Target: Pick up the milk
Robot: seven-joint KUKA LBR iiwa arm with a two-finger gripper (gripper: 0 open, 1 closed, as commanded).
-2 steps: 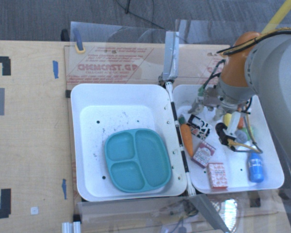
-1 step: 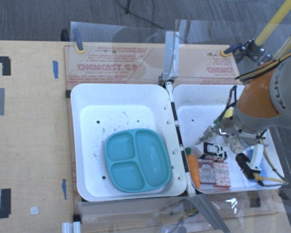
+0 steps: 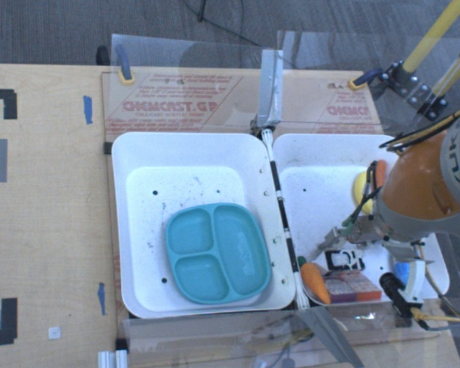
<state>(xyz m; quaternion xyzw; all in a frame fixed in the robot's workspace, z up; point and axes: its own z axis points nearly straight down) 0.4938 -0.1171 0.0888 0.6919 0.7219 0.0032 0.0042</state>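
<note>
Pale wooden bench top (image 3: 46, 228) carries two shallow white bins side by side, with clear plastic sheets standing behind them. In the left white bin (image 3: 138, 167) lies a turquoise plastic plate with three compartments (image 3: 217, 252), sitting toward the near right corner. Over the right white bin (image 3: 322, 167) hangs the grey arm with its orange band (image 3: 422, 186), its two-finger gripper (image 3: 343, 245) low among the objects; whether it is spread or pinching cannot be told. Just below it sits a small white milk carton with dark print (image 3: 345, 261), touching a flat reddish box (image 3: 353, 287). An orange carrot (image 3: 315, 281) lies beside the box, near the divider. A yellow rounded object (image 3: 362, 186) peeks out beside the arm.
</note>
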